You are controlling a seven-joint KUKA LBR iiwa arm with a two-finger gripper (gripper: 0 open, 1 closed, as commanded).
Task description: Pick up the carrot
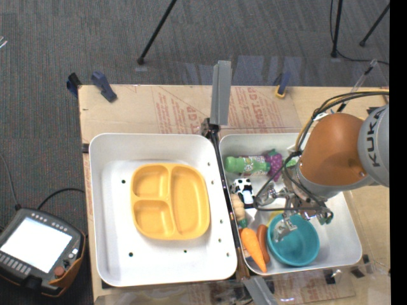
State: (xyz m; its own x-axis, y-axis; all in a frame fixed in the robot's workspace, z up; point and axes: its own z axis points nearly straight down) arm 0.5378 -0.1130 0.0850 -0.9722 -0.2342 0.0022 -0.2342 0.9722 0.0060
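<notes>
Two white bins sit on a cardboard-topped bench over grey carpet.

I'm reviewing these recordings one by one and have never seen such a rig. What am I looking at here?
One camera looks down at a slant on a bench with two white bins. The grey and orange machine entering from the right is a robot arm; its gripper hangs over a teal bowl in the right bin. I cannot tell whether it holds anything. That bin also has the carrot, a green bottle, purple grapes and a small black-and-white toy. The left bin holds a yellow divided plate.
</notes>
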